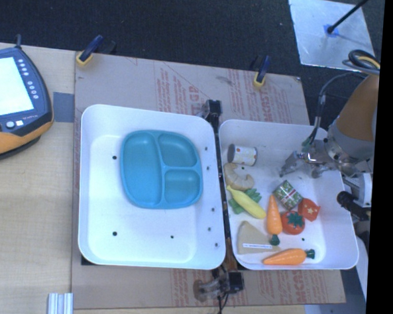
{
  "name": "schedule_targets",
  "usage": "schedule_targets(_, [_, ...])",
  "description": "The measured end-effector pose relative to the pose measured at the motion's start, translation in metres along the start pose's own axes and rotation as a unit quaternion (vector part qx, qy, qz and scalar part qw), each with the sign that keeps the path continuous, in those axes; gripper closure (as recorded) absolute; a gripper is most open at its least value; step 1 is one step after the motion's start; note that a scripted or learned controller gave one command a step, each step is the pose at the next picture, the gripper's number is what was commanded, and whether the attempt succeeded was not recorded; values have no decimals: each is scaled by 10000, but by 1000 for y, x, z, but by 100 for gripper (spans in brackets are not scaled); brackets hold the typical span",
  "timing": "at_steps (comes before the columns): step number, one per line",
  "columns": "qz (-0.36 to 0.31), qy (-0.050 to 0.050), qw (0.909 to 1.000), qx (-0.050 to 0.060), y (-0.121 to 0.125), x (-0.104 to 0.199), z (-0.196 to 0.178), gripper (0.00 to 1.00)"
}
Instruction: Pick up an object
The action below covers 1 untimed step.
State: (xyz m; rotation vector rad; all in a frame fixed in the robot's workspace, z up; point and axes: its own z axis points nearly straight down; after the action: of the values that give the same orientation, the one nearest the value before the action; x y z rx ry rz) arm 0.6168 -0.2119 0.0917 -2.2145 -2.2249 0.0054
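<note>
My gripper hangs over the far right part of the right bin, open, with nothing between its fingers. Just below it in the view lie a green-and-white patterned block and a red tomato. An orange carrot lies upright in the view beside them, with a second red piece to its right. A small can, a beige lump, a yellow corn cob, a cheese wedge and another carrot fill the bin's left and near parts.
The left bin holds a blue divided plate. A tablet in an orange case lies on the bench at far left. Clamps pin the cardboard at the back.
</note>
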Motion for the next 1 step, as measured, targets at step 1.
schedule_targets(1, [6,7,10000,-11,40,0,-1,0])
